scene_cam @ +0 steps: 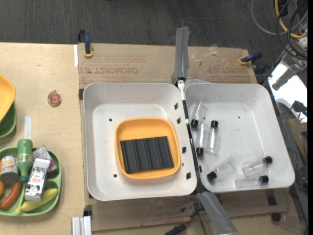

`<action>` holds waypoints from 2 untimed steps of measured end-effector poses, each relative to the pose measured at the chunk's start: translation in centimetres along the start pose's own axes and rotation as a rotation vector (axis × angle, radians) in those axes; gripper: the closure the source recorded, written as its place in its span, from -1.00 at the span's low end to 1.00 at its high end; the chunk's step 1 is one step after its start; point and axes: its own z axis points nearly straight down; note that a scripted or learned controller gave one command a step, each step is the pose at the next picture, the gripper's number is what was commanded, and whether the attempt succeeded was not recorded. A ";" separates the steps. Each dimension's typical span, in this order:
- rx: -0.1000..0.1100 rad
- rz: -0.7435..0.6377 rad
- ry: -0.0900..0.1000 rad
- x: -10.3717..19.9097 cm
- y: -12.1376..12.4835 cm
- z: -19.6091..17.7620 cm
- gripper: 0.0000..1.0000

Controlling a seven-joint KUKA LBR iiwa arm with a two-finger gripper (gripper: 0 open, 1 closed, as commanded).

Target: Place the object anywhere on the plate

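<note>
An orange plate (146, 148) already bearing a dark ribbed slab (147, 154) sits in the left bin (93, 131), while clear vials (212, 136) lie scattered in the right bin (274, 126), none yet placed; the end effector's state cannot be told.

At the right edge of the camera view we observe a pale grey segment (282, 76) beside bundled cables (292, 18). We cannot tell whether it belongs to the arm. It sits outside the right bin (274, 106).
</note>
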 end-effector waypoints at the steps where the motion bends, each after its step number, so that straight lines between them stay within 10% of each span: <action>1: 0.000 -0.260 0.003 0.1 0.0 -3.0 -1.00; 2: 0.000 -0.522 0.002 0.1 0.0 -5.4 -1.00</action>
